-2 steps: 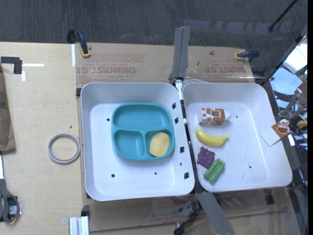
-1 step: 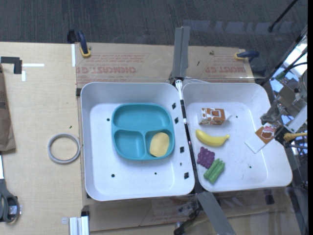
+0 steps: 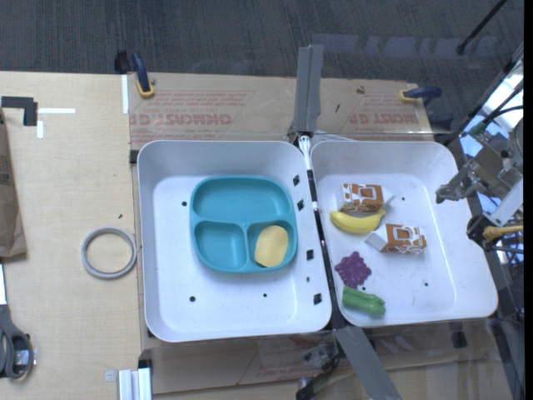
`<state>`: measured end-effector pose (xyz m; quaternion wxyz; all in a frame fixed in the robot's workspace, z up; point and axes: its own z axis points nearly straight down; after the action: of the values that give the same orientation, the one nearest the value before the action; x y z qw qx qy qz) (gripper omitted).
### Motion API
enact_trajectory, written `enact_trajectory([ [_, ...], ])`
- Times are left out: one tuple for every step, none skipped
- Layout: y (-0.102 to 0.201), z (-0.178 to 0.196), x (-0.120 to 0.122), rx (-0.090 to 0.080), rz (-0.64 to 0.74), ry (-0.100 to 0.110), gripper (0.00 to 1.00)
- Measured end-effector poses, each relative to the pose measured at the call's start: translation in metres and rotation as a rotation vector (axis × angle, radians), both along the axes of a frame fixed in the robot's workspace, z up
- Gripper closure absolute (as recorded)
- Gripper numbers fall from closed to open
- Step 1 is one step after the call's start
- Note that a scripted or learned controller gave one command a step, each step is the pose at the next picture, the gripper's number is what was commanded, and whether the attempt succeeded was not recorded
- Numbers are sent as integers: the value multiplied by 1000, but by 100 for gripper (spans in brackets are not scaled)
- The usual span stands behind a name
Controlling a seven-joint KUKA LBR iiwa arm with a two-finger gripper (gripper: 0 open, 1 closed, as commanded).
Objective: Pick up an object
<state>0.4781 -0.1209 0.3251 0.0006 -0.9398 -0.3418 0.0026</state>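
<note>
The right bin [image 3: 433,294] holds two small orange-and-white cartons, one at the back [image 3: 362,196] and one further front [image 3: 403,239]. A yellow banana [image 3: 357,220] lies between them. Purple grapes [image 3: 353,267] and a green vegetable [image 3: 363,301] sit toward the front. In the left bin [image 3: 166,307] a teal divided plate [image 3: 241,222] carries a pale yellow lemon-like piece [image 3: 271,246] in its front right compartment. My gripper [image 3: 452,192] hovers at the right bin's far right rim, apart from every object.
A grey tape ring [image 3: 109,252] lies on the wooden bench left of the bins. Scissors [image 3: 12,350] rest at the bottom left corner. A metal divider post [image 3: 308,90] rises behind the bins. Clamps [image 3: 141,77] hold the cardboard sheet at the back.
</note>
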Motion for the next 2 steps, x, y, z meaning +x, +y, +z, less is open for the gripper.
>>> enact_trajectory([
  [19, -119, 68, 0, -184, 2, 0],
  [28, -198, 106, -1, -494, -1, 0],
])
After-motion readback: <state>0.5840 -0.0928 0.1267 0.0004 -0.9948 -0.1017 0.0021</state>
